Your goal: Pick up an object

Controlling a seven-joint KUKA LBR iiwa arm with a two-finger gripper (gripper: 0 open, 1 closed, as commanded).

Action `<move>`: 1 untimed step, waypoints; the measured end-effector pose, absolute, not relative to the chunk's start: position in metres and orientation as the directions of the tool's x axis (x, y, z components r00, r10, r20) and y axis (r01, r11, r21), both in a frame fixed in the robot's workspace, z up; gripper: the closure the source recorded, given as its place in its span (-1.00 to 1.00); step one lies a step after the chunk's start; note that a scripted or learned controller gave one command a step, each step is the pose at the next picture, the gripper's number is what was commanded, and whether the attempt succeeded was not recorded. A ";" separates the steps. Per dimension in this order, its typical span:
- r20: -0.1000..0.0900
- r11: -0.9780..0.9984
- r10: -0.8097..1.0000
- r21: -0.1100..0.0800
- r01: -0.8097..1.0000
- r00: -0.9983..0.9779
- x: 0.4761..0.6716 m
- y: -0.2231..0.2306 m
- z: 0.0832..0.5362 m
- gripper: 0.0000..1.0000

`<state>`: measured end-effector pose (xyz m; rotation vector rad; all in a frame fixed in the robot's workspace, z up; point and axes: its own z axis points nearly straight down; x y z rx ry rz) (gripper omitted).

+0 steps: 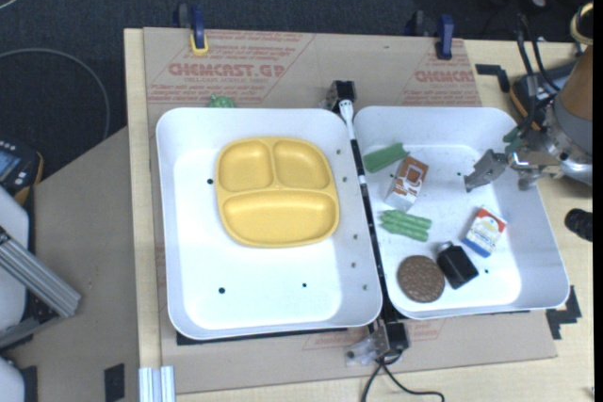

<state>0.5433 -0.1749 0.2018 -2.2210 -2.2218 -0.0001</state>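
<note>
The hand hangs over the right bin, near its far-right part, w/ the arm coming in from the right edge. Its fingers look spread apart w/ nothing between them, so released, no grasp yet. No single target is set, so the nearest thing matters most: the small blue, white & red carton lies just toward the near side of the hand, a bit to the right, tilted so its long axis runs diagonally. Next nearest is the brown & white box, off to the hand's left toward the bin divider, also lying at a slant. A green piece sits further left by the divider, long axis roughly left-right w/ a slight tilt; a second green piece lies below it, also roughly left-right. The round brown disc & the black block touch or nearly touch each other at the near side of the bin, well apart from the hand. The yellow divided plate is in the left bin, farthest off. Judgement: the carton is the shortest reach, prob. a short move toward the near side & down, w/ the fingers turned to close across its narrow width rather than along its diagonal length.
</note>
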 end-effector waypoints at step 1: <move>-0.001 0.001 1.000 0.003 1.000 -0.001 0.544 -0.175 0.213 1.00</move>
